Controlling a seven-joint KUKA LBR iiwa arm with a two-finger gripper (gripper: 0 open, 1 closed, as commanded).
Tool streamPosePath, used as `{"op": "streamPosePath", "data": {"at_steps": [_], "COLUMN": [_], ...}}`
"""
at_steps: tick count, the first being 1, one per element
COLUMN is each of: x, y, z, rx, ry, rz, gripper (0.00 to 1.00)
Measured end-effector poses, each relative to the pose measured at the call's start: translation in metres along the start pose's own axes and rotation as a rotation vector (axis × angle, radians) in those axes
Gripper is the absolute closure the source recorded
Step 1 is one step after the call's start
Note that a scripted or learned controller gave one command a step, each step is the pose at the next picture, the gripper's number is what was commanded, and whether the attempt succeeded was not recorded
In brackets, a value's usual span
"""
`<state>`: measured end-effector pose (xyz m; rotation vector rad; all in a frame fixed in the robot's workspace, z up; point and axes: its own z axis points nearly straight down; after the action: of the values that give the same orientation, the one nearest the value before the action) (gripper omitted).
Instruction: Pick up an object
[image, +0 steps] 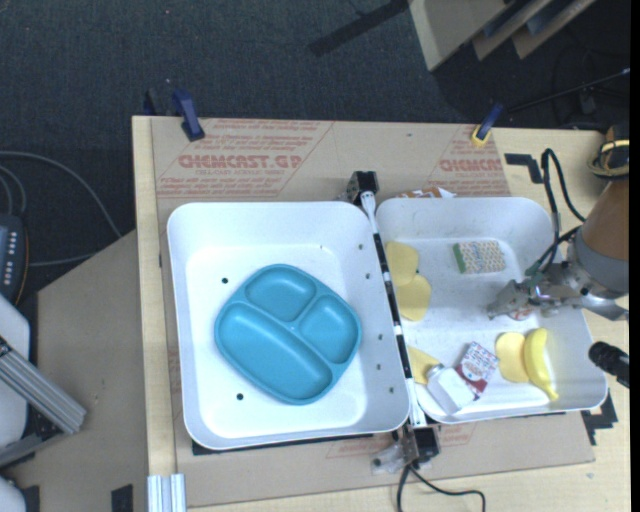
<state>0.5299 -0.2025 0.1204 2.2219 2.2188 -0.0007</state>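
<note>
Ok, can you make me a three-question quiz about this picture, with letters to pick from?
1. Where is the blue divided plate?
A. in the left bin
B. in the right bin
C. on the floor

2. How many sections does the plate have?
A. one
B. three
C. six

3. What is the end effector doing?
A. lifting the plate
B. reaching low into the right bin near the banana
C. hovering over the left bin

Answers:
1 A, the plate lies flat in the left bin.
2 B, ridges split it into one long section and two smaller ones.
3 B, it is in the right bin, just above the banana in the picture.
</note>
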Motion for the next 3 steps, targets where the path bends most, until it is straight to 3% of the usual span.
{"op": "streamPosePath", "data": {"at_steps": [1, 2, 3], "x": [-0.017, -0.016, -0.016], "y": [-0.03, 0.04, 0.103], "z": [0.036, 0.036, 0.037], "rx": [0.005, 0.001, 0.011], "ry": [0.008, 0.009, 0.012], "rz": [-0.004, -0.007, -0.008], "gripper": [0.0, 0.0, 0.0]}}
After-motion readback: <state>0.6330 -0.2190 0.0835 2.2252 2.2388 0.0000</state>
